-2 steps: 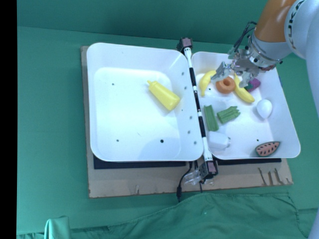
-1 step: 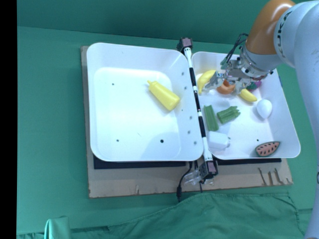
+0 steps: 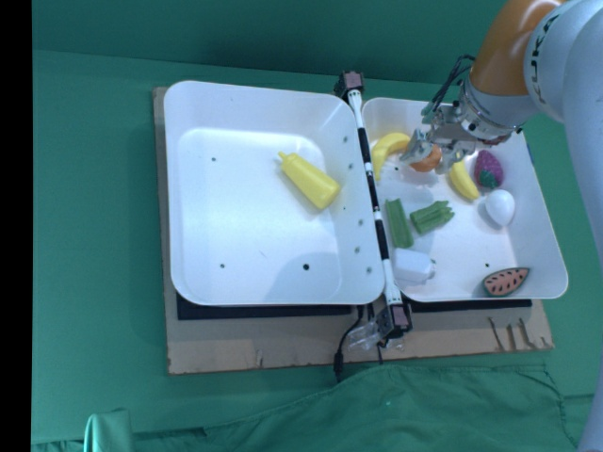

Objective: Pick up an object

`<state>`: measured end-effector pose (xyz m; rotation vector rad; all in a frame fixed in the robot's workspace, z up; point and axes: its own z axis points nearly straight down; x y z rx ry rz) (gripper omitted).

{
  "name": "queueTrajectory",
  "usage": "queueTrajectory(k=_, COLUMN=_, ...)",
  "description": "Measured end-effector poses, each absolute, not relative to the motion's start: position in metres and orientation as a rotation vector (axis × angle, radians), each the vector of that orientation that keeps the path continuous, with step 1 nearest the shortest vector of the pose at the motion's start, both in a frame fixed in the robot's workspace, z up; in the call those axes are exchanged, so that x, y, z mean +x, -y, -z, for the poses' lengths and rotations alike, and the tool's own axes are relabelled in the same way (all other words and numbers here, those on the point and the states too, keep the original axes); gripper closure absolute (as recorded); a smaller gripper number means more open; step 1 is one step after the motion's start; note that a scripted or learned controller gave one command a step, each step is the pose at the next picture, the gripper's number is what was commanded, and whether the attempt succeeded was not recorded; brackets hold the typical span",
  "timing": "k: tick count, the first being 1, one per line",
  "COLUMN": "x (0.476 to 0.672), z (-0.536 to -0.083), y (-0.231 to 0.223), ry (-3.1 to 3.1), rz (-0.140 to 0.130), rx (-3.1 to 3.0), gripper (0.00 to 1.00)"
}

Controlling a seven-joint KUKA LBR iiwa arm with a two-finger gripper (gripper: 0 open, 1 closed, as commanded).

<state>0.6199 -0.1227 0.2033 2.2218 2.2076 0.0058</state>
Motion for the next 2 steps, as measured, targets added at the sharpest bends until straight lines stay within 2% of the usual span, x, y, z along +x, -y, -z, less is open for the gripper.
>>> queueTrajectory(k=2, x=0.634, z=-0.318, y=0.117, ry=-2.212, rz=-0.011, rx=2.215, gripper=1.00)
